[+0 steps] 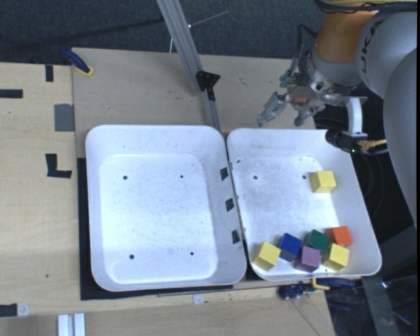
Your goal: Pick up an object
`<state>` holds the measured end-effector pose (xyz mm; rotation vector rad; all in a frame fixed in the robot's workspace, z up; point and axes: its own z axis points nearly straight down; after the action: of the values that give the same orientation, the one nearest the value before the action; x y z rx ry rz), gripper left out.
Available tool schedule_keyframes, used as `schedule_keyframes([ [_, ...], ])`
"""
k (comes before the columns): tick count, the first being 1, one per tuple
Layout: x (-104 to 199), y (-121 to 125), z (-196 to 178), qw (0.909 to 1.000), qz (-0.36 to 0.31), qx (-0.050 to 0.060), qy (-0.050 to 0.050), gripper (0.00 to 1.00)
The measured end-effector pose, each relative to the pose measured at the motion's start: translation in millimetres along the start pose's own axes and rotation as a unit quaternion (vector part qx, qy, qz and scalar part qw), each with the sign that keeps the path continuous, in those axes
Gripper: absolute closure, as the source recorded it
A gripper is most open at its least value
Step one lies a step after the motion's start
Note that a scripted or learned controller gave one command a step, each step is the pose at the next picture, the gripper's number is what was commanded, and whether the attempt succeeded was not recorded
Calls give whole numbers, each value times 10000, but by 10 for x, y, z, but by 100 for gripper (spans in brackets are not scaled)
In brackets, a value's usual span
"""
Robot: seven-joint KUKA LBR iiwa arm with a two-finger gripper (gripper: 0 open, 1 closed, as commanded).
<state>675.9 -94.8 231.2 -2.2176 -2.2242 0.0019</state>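
My gripper (285, 115) hangs above the far edge of the right bin (280, 187), fingers spread open with nothing between them. A lone yellow cube (323, 181) lies near that bin's right wall, well below the gripper. Along the bin's near edge sits a cluster: a yellow cube (267, 255), a blue cube (290, 246), a purple cube (310, 257), a green cube (317, 241), an orange cube (341, 236) and another yellow cube (337, 257).
The left bin (154, 201) lies beside the right one, a ridge between them. A slanted metal pole (185, 37) with a black clamp rises behind the bins. Black tape marks dot the bench at left. A blue-and-yellow clip (77, 61) lies at far left.
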Motion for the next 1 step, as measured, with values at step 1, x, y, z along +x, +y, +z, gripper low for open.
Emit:
schedule_keyframes([
  [1,-3,0,-1,10000,2,0,-5,0],
])
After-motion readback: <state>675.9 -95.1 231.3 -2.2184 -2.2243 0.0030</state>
